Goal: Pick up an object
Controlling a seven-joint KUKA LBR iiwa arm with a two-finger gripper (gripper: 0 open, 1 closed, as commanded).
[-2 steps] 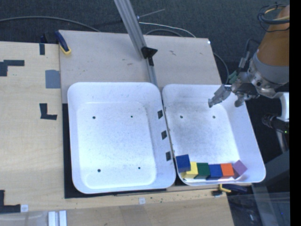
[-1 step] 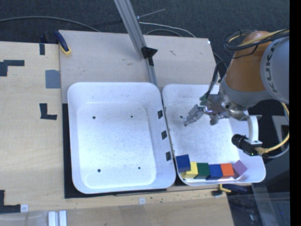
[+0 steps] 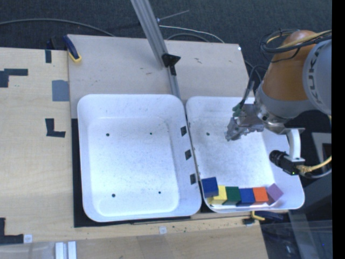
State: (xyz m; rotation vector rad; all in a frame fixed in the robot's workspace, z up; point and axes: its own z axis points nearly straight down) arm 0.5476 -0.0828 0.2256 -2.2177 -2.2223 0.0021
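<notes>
Several small blocks lie in a row along the near edge of the right bin: a blue block on a yellow block, then a green block, another blue block, an orange block and a purple block. My gripper hangs over the middle of the right bin, well behind the row of blocks. Nothing shows between its fingertips.
The left bin stands beside the right one, with black clips on the rim between them. A slanted metal pole rises behind the bins. A blue and yellow clamp sits at the bench's far left corner.
</notes>
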